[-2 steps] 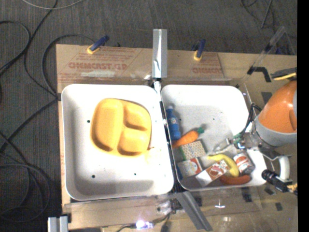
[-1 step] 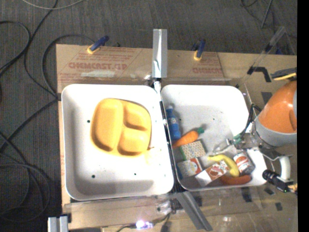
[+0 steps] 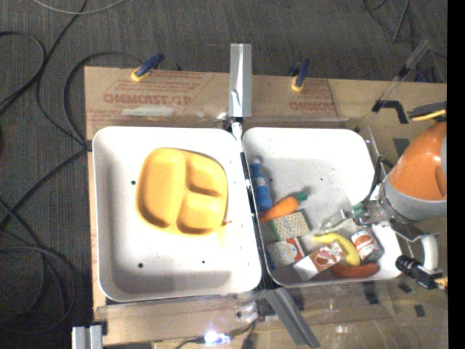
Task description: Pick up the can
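Observation:
The can has a red and white label and a silver end. It lies tilted in the front right corner of the right bin, touching a banana. My gripper hangs over the bin's right side, just behind the can and close above it, with nothing visibly held. The grey wrist and orange band reach in from the right and hide the bin's right wall.
Around the can lie a red item, a red-white carton, another small carton, a green box, a carrot and a blue bottle. A yellow compartment tray sits in the left bin.

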Controlling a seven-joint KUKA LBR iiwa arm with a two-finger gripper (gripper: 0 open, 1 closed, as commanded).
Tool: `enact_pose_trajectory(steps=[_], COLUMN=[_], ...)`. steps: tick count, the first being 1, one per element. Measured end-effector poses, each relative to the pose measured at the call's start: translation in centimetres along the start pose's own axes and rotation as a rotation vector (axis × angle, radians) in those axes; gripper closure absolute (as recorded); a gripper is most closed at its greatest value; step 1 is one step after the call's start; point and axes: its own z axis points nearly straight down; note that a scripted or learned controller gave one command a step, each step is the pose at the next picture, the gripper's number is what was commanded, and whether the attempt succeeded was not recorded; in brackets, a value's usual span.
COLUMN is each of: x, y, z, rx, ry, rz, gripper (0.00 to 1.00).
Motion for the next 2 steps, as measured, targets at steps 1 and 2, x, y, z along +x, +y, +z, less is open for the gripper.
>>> enact_pose_trajectory(steps=[1, 2], x=[-0.02, -0.04], y=[-0.03, -0.06], z=[0.00, 0.01], rx=[0.001, 0.002], ry=[0.000, -0.001], rz=[-0.018, -0.036], gripper=[0.00, 0.00])
